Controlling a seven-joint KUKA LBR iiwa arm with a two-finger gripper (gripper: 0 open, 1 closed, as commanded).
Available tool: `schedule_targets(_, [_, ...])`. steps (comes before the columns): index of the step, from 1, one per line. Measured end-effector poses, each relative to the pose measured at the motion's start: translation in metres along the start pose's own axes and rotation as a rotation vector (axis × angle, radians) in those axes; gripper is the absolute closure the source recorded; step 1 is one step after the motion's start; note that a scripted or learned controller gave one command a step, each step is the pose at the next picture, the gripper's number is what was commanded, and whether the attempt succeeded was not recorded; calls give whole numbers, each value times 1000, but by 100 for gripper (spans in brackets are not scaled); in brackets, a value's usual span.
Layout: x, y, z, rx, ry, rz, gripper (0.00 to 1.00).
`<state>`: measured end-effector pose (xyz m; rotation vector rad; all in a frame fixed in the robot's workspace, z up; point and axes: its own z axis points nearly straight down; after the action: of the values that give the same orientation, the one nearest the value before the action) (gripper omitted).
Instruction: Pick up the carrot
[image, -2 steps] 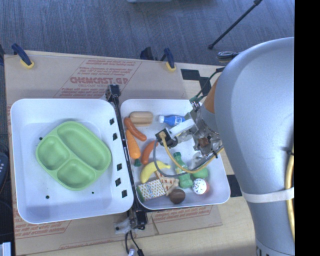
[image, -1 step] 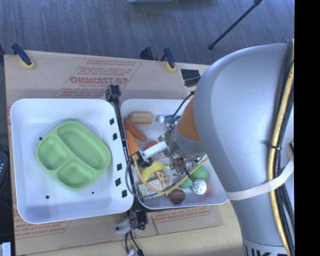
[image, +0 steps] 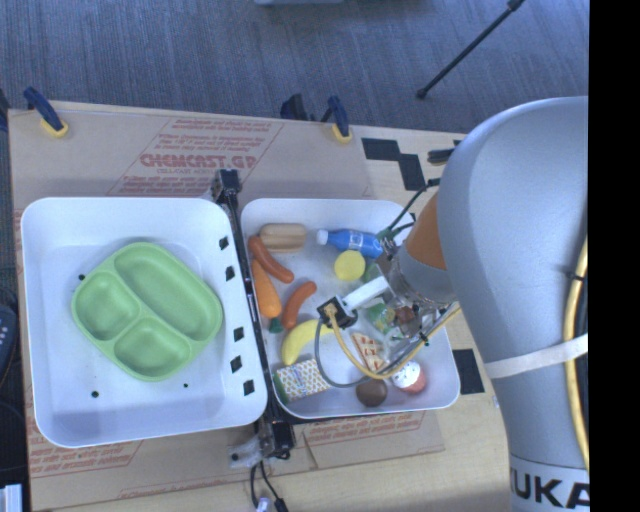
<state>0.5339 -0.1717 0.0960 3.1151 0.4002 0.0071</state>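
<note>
The carrot (image: 265, 291) is lying along the left wall of the right bin (image: 320, 211), near frame centre. The arm (image: 520, 230) is masking the gripper (image: 404, 316), so its opening state cannot be determined.

Bright, even light; soft shadows, slight blur.

Big rounded grey arm (image: 520, 230), orange band (image: 428, 240) at its narrow end, pale strap (image: 535, 358) across the shell below that band, KUKA lettering (image: 548, 487) lower still.
</note>
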Motion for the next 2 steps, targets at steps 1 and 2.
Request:
schedule_targets(1, [-33, 6, -1, 5, 11, -314, 0])
schedule_targets(2, [-58, 22, 1, 17, 1, -1005, 0])
